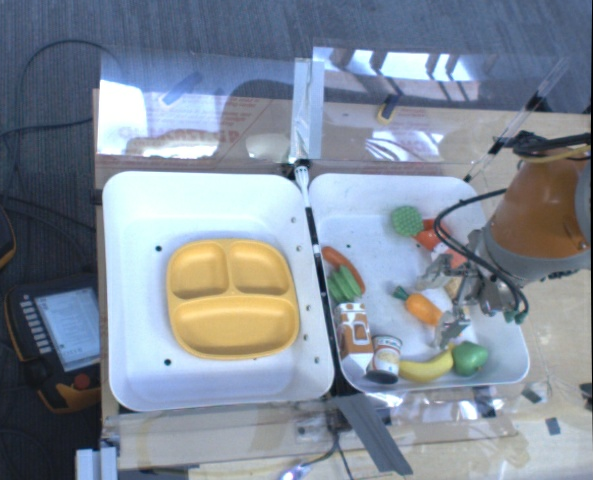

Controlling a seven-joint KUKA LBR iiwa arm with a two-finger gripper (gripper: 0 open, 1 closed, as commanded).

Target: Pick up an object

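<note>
Camera view, arm: reaching in from the right over the right bin (328,230), orange band and grey wrist angling down toward the bin's right-hand side.
Gripper (454,301): hanging low over the bin floor, fingers spreading apart, gripping nothing.
Carrot (421,307): lying just left of the gripper, close beside the fingertips, contact not clear enough to call.
Banana (425,368): resting along the front wall, below the gripper, touching the green fruit (469,358) at its right end.
Green ball (407,220): sitting toward the back, up-left of the gripper, well apart.
Small can (384,357) and carton (353,330): standing left of the banana.
Yellow tray (233,298): sitting in the left bin (136,203).
Hidden: red and orange pieces near the wrist partly covered by cabling, too cluttered to identify.
</note>
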